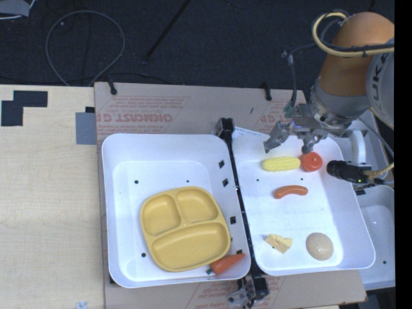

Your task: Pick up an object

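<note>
While the arm reaches in from the right of the frame, this is how the scene stands:

Step in hand: the approach, as I judge it; nothing is picked up yet.
Tool: the tool [291, 140] hangs at the upper part of the right bin [360, 237], with its fingers spread apart and nothing between them.
Nearest things: a yellow corn cob [280, 164] lies just below the tool, and a red tomato [311, 161] lies just beside the cob, on its right (they look almost touching).
Other things in the right bin: an orange-red sausage [290, 191] in the middle, a yellow cheese wedge [279, 242] and a beige round bun [319, 246] at the lower part.
Left bin: the left bin [122, 172] holds a yellow divided plate [185, 228], and a carrot [226, 263] lies at the plate's lower right corner.
Next move: I think the tool should go down over the corn cob, with one finger on each long side, and then close. The tomato is very near, so a finger could push it.
Risk: the cob is round and may roll away.
</note>
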Controlling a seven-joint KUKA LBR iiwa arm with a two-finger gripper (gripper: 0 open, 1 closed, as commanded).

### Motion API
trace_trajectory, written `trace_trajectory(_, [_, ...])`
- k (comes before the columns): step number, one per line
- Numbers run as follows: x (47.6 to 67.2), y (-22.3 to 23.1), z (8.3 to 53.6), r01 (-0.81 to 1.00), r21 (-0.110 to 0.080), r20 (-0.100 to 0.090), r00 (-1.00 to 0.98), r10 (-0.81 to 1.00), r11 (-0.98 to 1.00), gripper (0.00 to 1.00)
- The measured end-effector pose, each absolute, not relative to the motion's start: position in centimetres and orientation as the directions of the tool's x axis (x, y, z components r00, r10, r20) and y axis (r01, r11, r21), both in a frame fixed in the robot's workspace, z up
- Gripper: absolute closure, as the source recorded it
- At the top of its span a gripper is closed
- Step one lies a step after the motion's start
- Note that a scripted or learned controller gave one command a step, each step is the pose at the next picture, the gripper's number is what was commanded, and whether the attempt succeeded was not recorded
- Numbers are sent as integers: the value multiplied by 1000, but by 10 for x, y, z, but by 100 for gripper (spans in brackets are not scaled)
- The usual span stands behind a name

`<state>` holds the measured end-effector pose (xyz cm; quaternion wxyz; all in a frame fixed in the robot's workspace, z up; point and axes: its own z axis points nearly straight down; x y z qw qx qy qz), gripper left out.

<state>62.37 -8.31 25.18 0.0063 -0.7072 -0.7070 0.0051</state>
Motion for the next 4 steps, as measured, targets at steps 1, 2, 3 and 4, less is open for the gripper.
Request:
trace_trajectory(1, [626,-83,259,1000,-4,1,-1,1000,1,0])
trace_trajectory(2, [621,-79,196,1000,-9,1,-1,1000,1,0])
trace_trajectory(3, [620,-81,132,1000,-10,1,0,1000,0,0])
trace_trajectory(4, [619,-80,85,1000,-6,1,2,1000,-2,0])
